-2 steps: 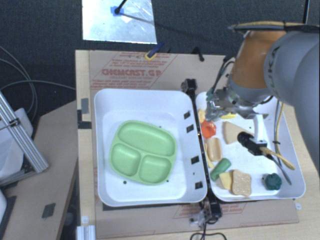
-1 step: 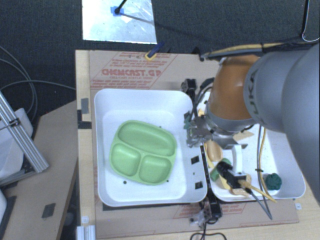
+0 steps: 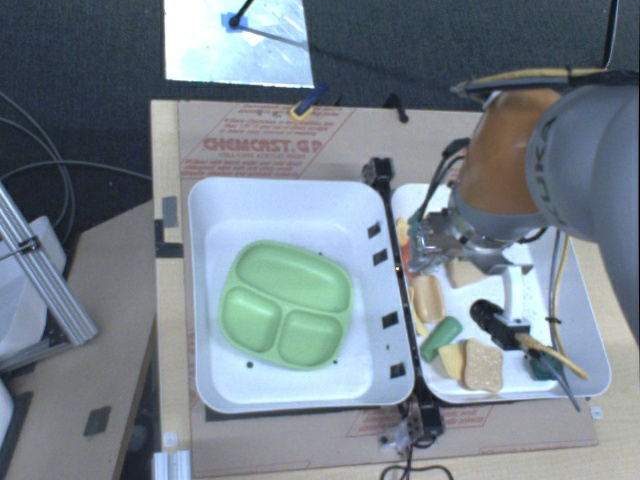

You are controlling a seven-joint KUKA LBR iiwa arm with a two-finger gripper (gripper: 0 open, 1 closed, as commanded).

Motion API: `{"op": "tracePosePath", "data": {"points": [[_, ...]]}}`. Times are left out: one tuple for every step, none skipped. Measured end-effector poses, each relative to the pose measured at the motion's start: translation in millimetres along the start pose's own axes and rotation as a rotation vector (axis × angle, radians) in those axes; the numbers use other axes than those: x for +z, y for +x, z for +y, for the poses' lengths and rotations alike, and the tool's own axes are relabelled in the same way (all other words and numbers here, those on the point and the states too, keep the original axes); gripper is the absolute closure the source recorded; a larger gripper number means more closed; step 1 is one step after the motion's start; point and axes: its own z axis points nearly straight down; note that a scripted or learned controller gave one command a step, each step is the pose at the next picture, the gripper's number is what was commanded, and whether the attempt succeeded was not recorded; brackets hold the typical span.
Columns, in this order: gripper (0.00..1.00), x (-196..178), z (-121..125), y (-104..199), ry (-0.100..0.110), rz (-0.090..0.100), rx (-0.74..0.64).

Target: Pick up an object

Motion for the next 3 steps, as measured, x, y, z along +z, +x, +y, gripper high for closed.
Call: {"op": "tracePosePath", "data": {"points": [[1.0, -10, -68, 52, 0.007, 0.005, -0.011], [1.0, -71, -63, -14, -0.006, 0.0, 0.001], [1.0, 4, -66, 26, 0.009, 0.004, -0.009]]}}
